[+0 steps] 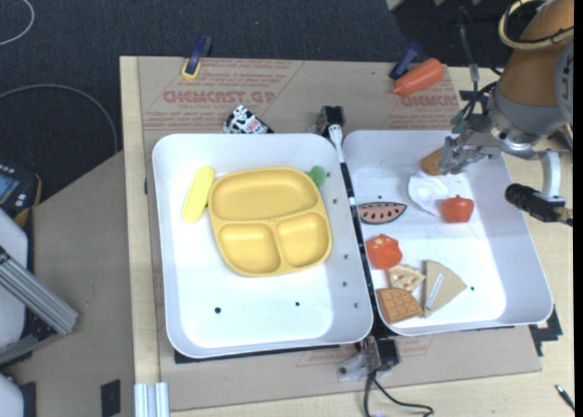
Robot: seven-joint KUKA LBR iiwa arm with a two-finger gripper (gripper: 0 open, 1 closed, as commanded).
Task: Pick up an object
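One waffle nearest; two red pieces, one yellow tray; gripper state unclear.

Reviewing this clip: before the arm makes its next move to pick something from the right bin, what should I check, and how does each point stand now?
1. Gripper is over the right bin: ok, at its far edge.
2. A target lies below it: ok, a tan piece sits there.
3. Something is held: cannot tell.
4. Neighbours crowd the target: not ok, a white piece and a red tomato lie close.
5. Near-edge toys, waffle included, are away from the arm: ok.
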